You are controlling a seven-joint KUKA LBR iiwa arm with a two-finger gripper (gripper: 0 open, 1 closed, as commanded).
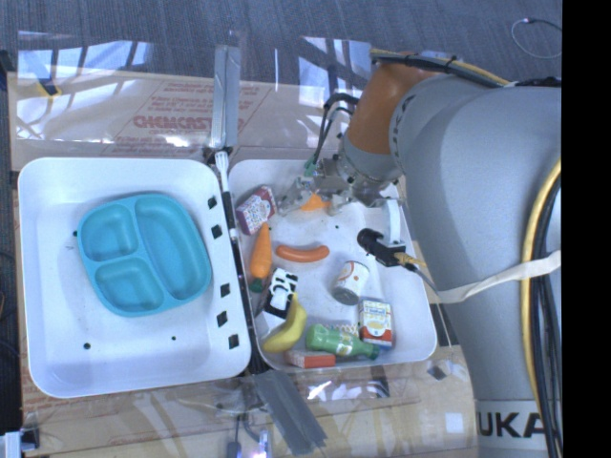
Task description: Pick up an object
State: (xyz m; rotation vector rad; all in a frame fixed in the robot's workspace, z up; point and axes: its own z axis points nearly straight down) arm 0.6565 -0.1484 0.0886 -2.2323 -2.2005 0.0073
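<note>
My arm [449, 141] reaches in over the far end of the right bin [415, 327], and my claw [325, 184] sits low above a small orange piece [311, 201] by the far wall; whether it is closed or released I cannot tell. The left bin [38, 284] holds 1 blue divided plate [143, 254]. Going down in size among my candidates: the green bottle [342, 342] looks stiff and slick, best taken across its middle; the banana [289, 327] and the carrot [261, 252] seem light, rigid toys; the sausage [302, 252] is narrow, easy to pinch crosswise. The orange piece looks lightest and may slip sideways.
</note>
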